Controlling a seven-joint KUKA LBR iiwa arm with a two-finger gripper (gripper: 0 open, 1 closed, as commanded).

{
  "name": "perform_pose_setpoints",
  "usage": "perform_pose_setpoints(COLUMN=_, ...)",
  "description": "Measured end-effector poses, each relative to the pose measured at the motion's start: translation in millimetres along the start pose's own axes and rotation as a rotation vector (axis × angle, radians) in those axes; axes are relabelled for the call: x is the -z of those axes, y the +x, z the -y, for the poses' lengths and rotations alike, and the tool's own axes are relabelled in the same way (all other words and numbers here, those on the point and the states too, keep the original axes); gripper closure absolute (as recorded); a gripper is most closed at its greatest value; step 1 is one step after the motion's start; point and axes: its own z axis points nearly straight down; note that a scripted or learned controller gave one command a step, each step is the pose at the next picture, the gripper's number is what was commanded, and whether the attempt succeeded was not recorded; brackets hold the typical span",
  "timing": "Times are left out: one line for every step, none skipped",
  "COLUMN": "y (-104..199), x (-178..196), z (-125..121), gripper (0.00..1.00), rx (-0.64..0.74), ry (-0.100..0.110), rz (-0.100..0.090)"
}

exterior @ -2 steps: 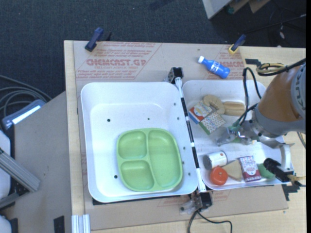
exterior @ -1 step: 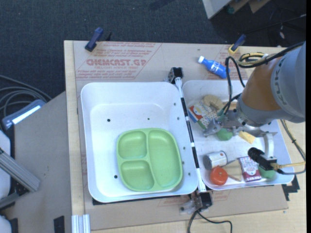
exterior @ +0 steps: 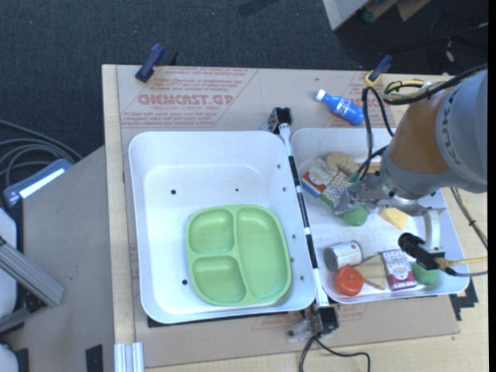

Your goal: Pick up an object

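Where tool (exterior: 350, 200) hovers, green object (exterior: 356, 216) lies beneath

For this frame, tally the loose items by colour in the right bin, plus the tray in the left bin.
Green: 3, the divided tray, a round piece by the gripper, another
Red/orange: 2, ball, carton
Silver: 1, can
Yellow: 1, wedge
Mixed packets: partly hidden
Total: 7

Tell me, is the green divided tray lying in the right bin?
No. The green divided tray lies in the left bin.
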Motion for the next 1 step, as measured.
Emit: perform_pose_setpoints(y=93.5, x=90.1, z=-13.2, gripper=1.00, rx=0.001, ry=0.003, rz=-0.003)
